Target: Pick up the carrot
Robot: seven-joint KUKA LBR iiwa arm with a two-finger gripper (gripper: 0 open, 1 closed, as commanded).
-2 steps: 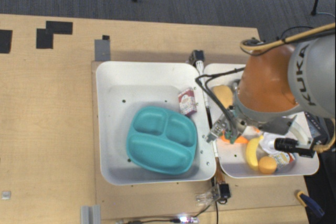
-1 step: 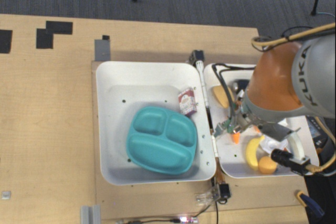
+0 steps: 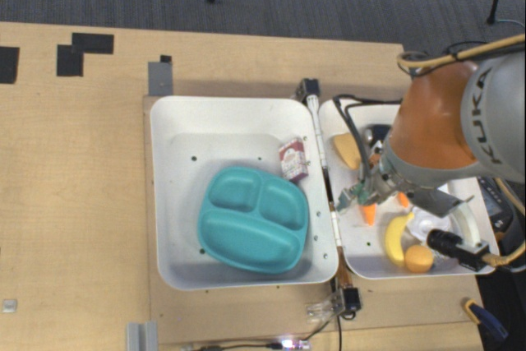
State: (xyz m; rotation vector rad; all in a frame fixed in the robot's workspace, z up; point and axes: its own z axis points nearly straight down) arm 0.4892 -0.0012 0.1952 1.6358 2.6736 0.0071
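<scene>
Two white bins (image 3: 164,201) on a tan bench (image 3: 74,201), grey carpet behind, gripper (image 3: 362,195) over the carrot (image 3: 369,214) by the right bin's left edge, its opening impossible to tell.

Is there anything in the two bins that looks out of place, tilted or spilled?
Nothing looks spilled or damaged. The teal divided plate lies slightly turned in the left bin, with a small packet beside it. In the right bin, the carrot, banana and orange lie loosely together below the arm.
</scene>
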